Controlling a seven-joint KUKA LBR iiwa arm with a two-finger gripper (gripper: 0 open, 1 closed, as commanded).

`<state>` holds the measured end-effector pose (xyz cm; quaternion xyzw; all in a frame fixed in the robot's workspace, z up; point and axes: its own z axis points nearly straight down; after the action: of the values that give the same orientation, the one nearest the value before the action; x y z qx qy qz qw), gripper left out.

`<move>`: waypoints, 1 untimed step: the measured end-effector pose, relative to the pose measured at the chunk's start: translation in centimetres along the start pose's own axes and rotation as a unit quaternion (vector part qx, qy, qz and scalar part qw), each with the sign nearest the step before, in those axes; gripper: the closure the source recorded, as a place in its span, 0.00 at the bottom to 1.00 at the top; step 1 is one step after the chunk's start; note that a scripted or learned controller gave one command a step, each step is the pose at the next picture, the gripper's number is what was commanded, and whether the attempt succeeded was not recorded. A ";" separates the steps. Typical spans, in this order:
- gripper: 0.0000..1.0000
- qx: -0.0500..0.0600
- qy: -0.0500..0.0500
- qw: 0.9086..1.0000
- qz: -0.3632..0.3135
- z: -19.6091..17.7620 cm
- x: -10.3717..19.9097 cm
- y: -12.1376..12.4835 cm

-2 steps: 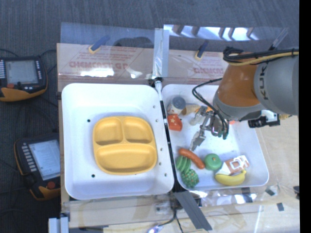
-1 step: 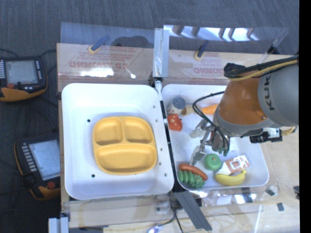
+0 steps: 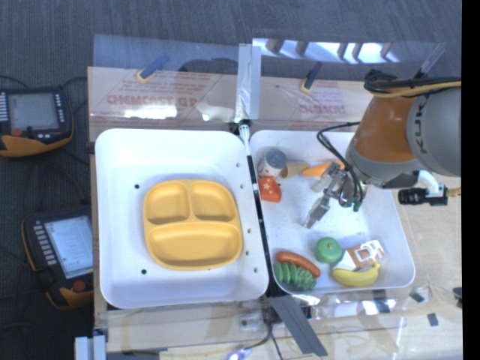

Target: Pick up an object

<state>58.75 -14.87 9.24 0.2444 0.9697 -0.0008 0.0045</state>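
My gripper (image 3: 324, 205) hangs low over the middle of the right bin (image 3: 394, 223), pointing down and to the left, below the orange-banded wrist. An orange carrot (image 3: 318, 169) lies just above it. At the bin's left side stand a small grey-capped jar (image 3: 274, 160) and a red piece (image 3: 269, 190). Along the front lie a green apple (image 3: 328, 249), a banana (image 3: 355, 277), a white and orange box (image 3: 364, 254), a red sausage (image 3: 298, 261) and a green vegetable (image 3: 294, 277). I see nothing held in the gripper.
The left bin (image 3: 120, 201) holds a yellow divided plate (image 3: 193, 223). A raised divider (image 3: 253, 193) separates the two bins. Two hand-held control pendants (image 3: 34, 118) lie on the floor at far left. The bare bin floor around the gripper is white.
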 end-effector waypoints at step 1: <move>0.00 0.003 0.010 0.999 0.049 0.2 -5.4 4.4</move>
<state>65.59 -13.52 9.08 0.2912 0.9566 -0.0008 -0.0056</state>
